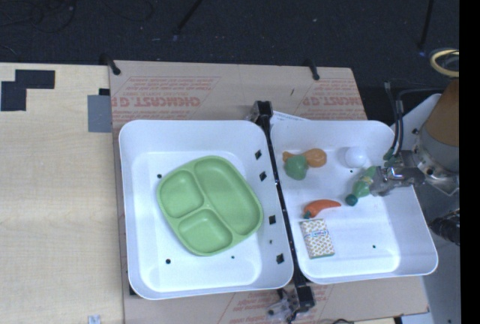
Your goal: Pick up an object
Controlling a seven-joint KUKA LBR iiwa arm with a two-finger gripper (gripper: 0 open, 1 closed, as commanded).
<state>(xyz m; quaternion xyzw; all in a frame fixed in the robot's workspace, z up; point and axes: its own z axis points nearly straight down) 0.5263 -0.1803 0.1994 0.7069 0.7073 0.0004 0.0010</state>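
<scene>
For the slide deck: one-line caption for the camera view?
Gripper reaches into right white bin of small toys; green divided plate fills left bin.

Small green-teal object [361,189] in right bin, near right wall

Grey arm [439,136] reaching in from the right, orange band above wrist, gripper [384,181] low

1. A pale wooden worktop [52,202] fills the frame's left and centre.
2. A printed cardboard sheet [225,90] lies flat on it at centre.
3. Two white bins, left [142,139] and right [409,259], sit side by side on the cardboard.
</scene>
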